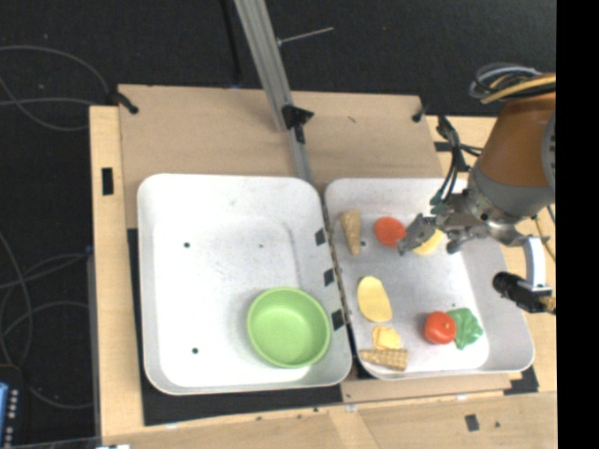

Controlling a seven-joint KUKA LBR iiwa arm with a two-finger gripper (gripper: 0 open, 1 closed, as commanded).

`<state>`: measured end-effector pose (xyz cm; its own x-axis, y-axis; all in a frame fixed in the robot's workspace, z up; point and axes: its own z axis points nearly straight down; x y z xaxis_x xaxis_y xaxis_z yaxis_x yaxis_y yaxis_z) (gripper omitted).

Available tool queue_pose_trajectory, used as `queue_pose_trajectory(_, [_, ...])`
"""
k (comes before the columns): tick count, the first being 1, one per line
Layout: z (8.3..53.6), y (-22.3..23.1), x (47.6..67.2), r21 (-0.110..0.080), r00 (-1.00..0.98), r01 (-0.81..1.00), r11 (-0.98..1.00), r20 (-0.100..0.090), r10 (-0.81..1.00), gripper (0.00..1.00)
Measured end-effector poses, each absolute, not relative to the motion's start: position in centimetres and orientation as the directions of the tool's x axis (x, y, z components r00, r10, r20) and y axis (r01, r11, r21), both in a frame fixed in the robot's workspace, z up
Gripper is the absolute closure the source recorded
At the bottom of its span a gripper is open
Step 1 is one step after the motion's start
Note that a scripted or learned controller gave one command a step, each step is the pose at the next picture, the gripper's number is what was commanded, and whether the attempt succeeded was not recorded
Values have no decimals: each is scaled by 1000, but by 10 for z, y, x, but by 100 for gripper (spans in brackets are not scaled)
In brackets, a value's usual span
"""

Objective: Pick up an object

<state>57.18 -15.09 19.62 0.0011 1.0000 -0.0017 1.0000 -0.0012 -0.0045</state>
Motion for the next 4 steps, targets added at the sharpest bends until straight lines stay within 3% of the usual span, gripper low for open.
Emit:
queue_pose_trajectory(2, [99,-149,579,-2,3,1000,-3,-3,1000,0])
queue_pose_trajectory(3, [112,-149,581,5,8,1000,-8,-1,1000,100])
queue_pose_trajectory(4, [155,-152,580,4,8,1000,-8,0,1000,100])
